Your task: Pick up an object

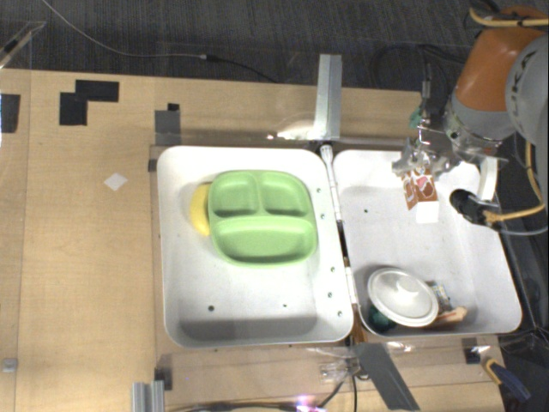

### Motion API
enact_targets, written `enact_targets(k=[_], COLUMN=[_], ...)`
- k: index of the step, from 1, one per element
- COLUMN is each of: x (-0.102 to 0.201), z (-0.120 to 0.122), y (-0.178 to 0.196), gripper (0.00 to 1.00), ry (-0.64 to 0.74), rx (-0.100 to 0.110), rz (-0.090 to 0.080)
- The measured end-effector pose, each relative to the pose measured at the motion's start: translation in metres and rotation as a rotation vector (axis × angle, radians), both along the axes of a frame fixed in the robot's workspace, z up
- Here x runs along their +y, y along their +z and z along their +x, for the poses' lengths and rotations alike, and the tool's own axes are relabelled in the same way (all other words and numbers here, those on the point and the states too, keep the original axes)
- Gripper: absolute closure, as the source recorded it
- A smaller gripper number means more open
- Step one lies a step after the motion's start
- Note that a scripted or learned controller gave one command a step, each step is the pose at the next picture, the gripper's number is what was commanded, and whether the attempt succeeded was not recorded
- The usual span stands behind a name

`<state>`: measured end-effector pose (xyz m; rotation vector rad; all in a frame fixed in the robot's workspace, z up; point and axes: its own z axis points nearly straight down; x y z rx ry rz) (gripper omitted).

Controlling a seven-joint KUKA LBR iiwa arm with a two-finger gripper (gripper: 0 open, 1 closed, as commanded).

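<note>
- Gripper [422, 163] is hovering over the right bin's [480, 256] far end; I am seeing a small brown packet [419, 190] hanging pinched between its fingers.
- Packet is dangling directly beneath the fingertips, above the bin floor.

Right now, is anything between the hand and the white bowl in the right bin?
Nothing visible blocks it. The hand hangs over the far part of the right bin, above a small brown and white packet. The white bowl sits at the near edge, with bare bin floor between them.
</note>
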<state>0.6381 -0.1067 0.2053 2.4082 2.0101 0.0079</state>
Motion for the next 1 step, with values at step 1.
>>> enact_targets(k=[1], x=[0.0672], z=[-0.043], y=[-0.0215], gripper=[1.0], ry=[-0.185], rx=[0.007], rz=[0.002])
